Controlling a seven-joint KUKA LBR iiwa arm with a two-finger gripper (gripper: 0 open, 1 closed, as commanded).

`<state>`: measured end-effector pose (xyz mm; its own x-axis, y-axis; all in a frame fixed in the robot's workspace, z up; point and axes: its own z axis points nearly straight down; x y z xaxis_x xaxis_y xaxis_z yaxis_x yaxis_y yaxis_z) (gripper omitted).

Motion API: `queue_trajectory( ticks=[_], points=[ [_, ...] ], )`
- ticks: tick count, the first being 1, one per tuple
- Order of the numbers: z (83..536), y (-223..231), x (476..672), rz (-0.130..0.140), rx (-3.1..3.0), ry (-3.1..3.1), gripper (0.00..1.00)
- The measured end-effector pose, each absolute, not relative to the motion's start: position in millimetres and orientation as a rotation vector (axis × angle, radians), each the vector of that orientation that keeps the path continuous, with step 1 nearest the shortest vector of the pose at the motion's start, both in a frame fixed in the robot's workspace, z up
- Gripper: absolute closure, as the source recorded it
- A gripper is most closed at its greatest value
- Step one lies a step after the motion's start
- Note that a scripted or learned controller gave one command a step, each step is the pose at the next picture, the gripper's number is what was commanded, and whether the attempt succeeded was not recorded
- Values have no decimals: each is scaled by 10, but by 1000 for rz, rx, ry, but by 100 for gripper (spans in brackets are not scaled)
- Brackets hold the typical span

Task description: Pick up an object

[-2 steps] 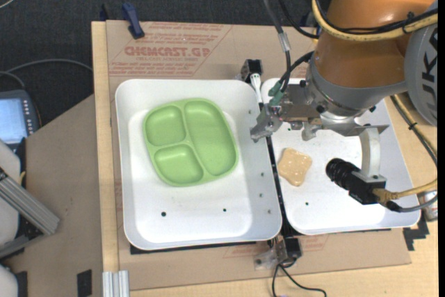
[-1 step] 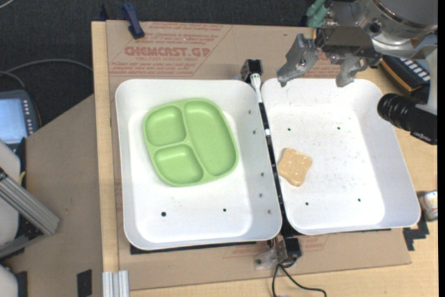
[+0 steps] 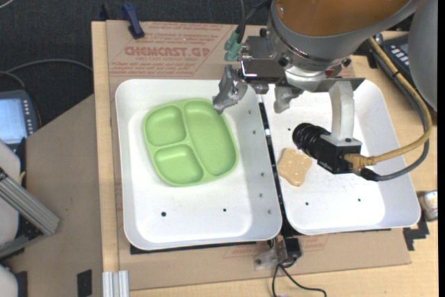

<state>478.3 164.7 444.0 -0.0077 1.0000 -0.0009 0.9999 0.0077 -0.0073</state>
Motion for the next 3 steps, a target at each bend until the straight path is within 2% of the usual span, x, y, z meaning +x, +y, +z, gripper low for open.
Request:
queue_trajectory(
  ticks=[1,2,3],
  points=[
    [4517,1936,4792,-4,-2217,-2227,0],
    [4038,1633,4787,11,-2223,-2215,0],
    [4290,1792,4899,-6,-2222,-2224,0]
  ],
)
